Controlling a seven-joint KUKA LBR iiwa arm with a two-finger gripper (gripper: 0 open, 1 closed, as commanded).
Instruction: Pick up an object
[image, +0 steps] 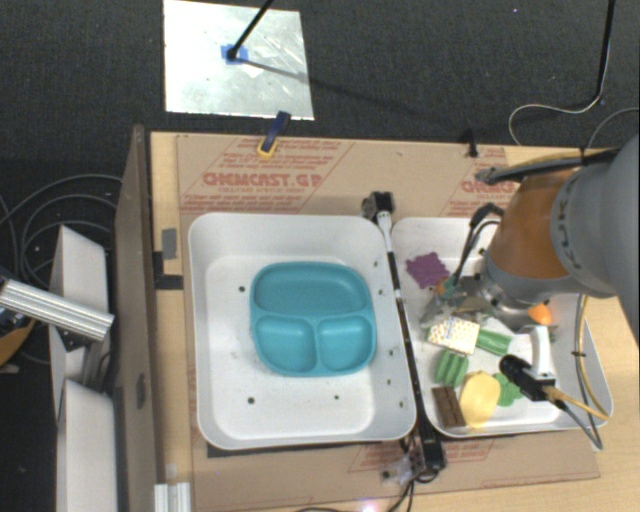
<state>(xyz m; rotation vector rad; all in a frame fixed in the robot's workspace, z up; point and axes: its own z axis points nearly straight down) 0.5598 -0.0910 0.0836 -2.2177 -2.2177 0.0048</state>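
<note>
My gripper (447, 299) is low in the right bin (572, 420), reaching in from the right. It hangs between a purple piece (428, 268) behind it and a white dotted block (455, 335) just in front of it. Further forward lie a ribbed green piece (449, 368), a yellow rounded object (480, 397) and a brown block (447, 405). A green strip (494, 342) lies right of the dotted block. A small orange thing (541, 313) peeks out under the wrist. The arm hides the bin's back right part.
The left bin (215, 300) holds a teal tray (312, 317) with three compartments. A ridge (395, 300) where the bins meet runs just left of the gripper. Cables and a metal bar lie off the bench at the left.
</note>
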